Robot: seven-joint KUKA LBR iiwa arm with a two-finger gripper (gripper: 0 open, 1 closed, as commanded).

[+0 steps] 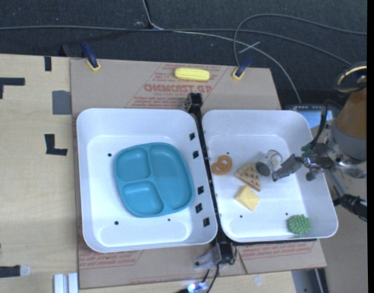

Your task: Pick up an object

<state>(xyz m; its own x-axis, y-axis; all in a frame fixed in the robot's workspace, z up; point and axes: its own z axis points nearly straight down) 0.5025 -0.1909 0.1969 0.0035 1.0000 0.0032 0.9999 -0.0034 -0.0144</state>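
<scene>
Hovering our tool (283, 171) in the right bin (309, 128) beside the metal cup (272, 160), grip state impossible to tell, we risk nudging the cup or cracker wedge (249, 175) away.

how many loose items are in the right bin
5: pretzel near the divider, cracker wedge, yellow block, silvery item by the gripper, green ball in the near right corner.

- A blue divided plate (154, 179) lies in the middle of the left bin (92, 127).
- A yellow corn cob (191, 74) rests on the cardboard sheet (113, 84) near its far edge.
- Two blue-and-yellow clamps (89, 57) grip the sheet's far corners.
</scene>
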